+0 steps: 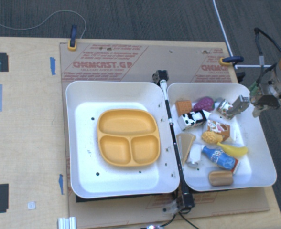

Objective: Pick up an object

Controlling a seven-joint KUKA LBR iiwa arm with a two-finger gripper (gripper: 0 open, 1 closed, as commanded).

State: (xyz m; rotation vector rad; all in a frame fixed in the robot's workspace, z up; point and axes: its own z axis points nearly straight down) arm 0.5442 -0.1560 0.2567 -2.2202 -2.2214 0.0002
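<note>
the claw [249, 104] hovers at the right bin's [267, 149] far edge; whether it is apart or together, i cannot tell. the approach step is in hand; next it must drop onto one toy, perhaps the purple one [205, 102].

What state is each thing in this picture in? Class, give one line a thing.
Yellow divided tray: flat in the left bin, compartments bare.
Right bin: holds a crowded pile of small items.
Gripper: over the right bin's far right edge.
Banana: lying across the blue packet.
</note>
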